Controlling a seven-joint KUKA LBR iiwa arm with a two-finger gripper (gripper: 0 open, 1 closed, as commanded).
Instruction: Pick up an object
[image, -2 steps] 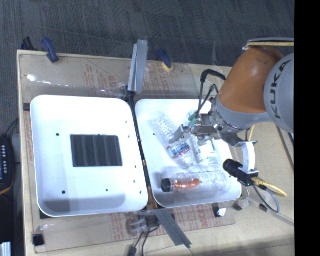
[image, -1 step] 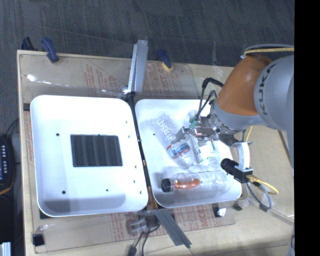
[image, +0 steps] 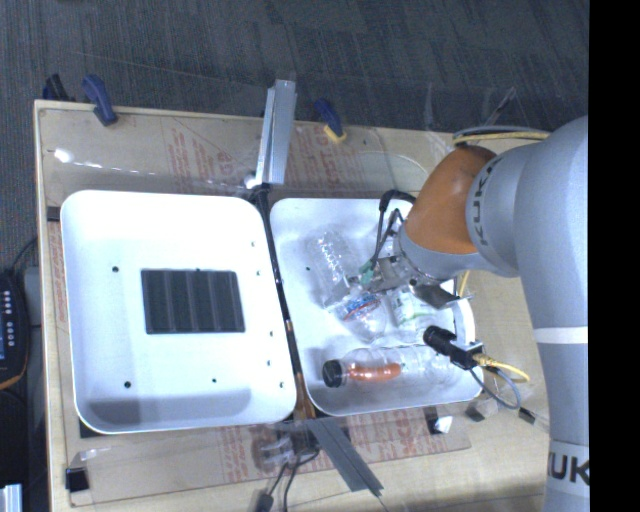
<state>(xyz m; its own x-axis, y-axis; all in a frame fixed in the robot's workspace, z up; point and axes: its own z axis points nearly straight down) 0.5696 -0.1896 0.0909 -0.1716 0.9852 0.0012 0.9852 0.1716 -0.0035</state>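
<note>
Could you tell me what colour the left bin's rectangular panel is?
The panel is dark grey to black, in the camera view.

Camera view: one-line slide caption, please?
KUKA arm lowers its tool among clear plastic items in the right bin; left bin beside it.

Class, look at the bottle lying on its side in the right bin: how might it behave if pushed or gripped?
The bottle lies on its side and looks round, so it would probably roll. Its clear body suggests thin plastic, likely light and slippery.

my arm (image: 545, 200): smooth grey casing | orange band above wrist | dark kuka lettering on the casing | black and yellow cables near wrist
</note>
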